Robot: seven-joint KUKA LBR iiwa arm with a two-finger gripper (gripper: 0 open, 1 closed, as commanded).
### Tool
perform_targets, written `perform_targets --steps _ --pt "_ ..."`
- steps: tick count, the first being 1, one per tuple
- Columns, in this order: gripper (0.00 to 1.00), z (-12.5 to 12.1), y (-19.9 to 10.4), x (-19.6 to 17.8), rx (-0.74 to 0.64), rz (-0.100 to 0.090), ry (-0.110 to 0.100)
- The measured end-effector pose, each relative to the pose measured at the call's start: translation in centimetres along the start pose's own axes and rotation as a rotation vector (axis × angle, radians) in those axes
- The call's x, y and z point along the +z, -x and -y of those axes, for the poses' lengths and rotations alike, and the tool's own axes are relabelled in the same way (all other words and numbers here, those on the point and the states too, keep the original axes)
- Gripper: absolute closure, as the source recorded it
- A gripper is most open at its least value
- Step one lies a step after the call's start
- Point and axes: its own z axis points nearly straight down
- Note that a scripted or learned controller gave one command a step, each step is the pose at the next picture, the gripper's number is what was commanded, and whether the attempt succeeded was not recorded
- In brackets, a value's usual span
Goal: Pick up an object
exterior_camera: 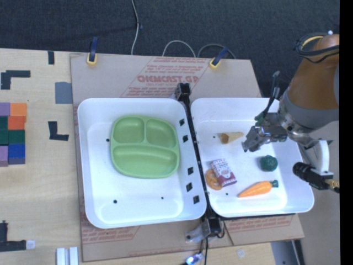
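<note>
The right bin (287,203) holds several small items: a tan cone-like piece (230,137), a small maroon-and-white packet (223,171) lying over an orange round snack (212,179), a toy carrot (256,189) and a dark green round object (268,162). My gripper (251,141) hangs over the right bin, just right of the tan piece and up-left of the green object. Nothing shows between its fingers.
The left bin (96,203) holds a green divided plate (145,147). A black divider (190,148) runs between the bins. Coloured blocks (13,134) lie on the bench at far left. The arm's orange-banded body (314,87) rises over the right bin's far right side.
</note>
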Motion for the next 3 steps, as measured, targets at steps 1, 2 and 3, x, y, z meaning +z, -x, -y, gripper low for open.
perform_targets --steps 1,2,3 --pt "1.0 0.0 -4.6 1.6 0.001 0.0 -0.003" --pt "1.0 -0.6 -10.9 2.5 -0.001 0.0 -0.004" --pt "1.0 0.0 -16.5 2.2 -0.001 0.0 -0.002"
